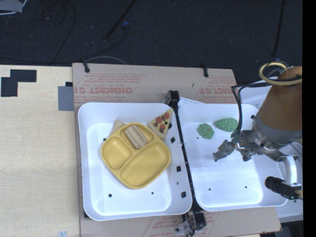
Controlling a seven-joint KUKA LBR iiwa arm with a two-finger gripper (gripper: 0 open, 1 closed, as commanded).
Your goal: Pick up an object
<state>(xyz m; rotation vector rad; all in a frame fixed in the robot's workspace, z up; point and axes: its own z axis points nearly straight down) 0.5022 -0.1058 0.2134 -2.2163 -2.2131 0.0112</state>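
My gripper [231, 153] hangs over the middle of the right bin [232, 194], fingers spread open with only white bin floor between them. Two green leafy pieces lie just beyond it: a small one [206, 131] to its upper left and a larger one [226, 124] toward the bin's back. The gripper touches neither. In the left bin [94, 181] sits a yellow divided plate [140, 164] with a tan ridged piece [135, 136] in its upper compartment. A toy pizza slice [162, 122] lies by the plate's upper right edge.
A black divider rail [180, 152] runs between the two bins. The arm's grey body and orange band [284, 110] cover the right bin's right side. A black part [277, 185] sticks out near the bin's lower right corner. Brown cardboard [148, 83] lies under the bins.
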